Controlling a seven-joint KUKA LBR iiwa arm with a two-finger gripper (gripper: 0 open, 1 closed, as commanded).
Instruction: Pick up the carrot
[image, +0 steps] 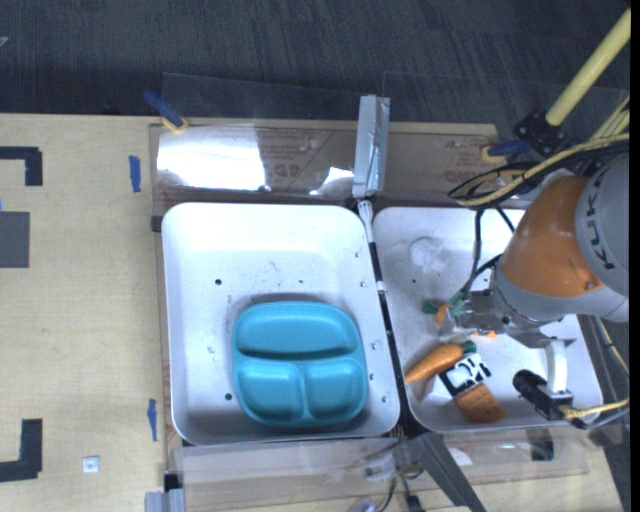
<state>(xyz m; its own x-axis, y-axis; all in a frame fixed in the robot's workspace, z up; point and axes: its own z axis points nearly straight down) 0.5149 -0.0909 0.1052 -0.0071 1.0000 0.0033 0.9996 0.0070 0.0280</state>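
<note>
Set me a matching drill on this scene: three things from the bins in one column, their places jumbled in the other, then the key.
Things:
1. carrot
2. teal divided tray
3. brown piece

Places:
A. in the left bin
B. in the right bin, nearest its front rim
C. in the right bin, tip toward its left wall

Pairs: 1-C, 2-A, 3-B

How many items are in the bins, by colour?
Turquoise: 1, divided plastic tray, left bin.
Orange: 2, tapered carrot and brownish-orange chunk, right bin.
Black-and-white: 1, small patterned block, right bin.
Total: 4; a tiny orange bit by the gripper is too unclear to count.
</note>
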